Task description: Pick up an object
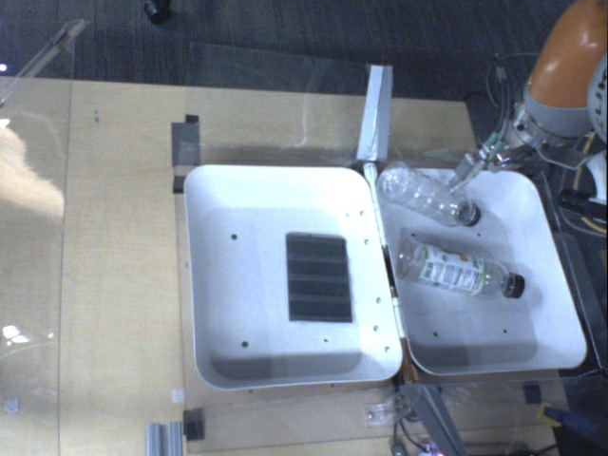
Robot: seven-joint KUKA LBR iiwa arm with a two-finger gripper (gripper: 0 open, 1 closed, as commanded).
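Bottles [460, 271]: two; one dark pad [318, 276]

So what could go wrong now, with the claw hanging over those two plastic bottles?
The gripper is near the capped end of the upper bottle, which leans on the bin's back wall. It is clear, round plastic, so it may slip or roll away when squeezed. A knocked bottle might bump the lower bottle nearby. Grabbing so close to the rim could also scrape the bin's wall.
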